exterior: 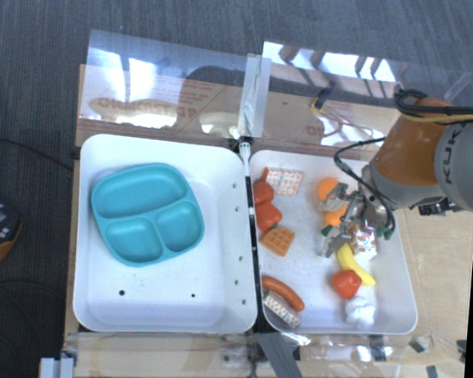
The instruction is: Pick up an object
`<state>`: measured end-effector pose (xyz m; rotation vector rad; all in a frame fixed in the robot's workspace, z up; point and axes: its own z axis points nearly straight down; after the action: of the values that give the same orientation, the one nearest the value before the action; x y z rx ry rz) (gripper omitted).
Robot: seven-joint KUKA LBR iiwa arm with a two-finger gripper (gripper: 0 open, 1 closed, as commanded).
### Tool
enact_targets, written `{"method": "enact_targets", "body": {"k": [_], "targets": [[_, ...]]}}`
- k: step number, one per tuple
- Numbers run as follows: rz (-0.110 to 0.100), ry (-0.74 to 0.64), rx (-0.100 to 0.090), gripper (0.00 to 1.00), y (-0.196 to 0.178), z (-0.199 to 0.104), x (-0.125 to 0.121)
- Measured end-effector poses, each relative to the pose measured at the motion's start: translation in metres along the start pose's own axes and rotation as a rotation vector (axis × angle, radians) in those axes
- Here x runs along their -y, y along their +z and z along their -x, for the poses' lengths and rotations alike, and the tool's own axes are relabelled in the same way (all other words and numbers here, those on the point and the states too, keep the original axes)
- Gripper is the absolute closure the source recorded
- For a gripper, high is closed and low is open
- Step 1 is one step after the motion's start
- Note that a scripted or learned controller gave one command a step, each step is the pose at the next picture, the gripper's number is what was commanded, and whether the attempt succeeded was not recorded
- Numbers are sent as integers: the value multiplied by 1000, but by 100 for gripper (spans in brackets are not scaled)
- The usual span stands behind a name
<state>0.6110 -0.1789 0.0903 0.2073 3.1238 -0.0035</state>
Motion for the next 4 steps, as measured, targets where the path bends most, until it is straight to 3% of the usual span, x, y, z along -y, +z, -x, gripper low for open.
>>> {"method": "enact_targets", "body": {"k": [1, 2, 3, 4], "targets": [[-5, -2, 8, 100, -12, 2, 0], [1, 91, -4, 100, -169, 51, -22], [2, -272, -9, 100, -64, 13, 12], [1, -272, -8, 0, -64, 13, 12]]}}
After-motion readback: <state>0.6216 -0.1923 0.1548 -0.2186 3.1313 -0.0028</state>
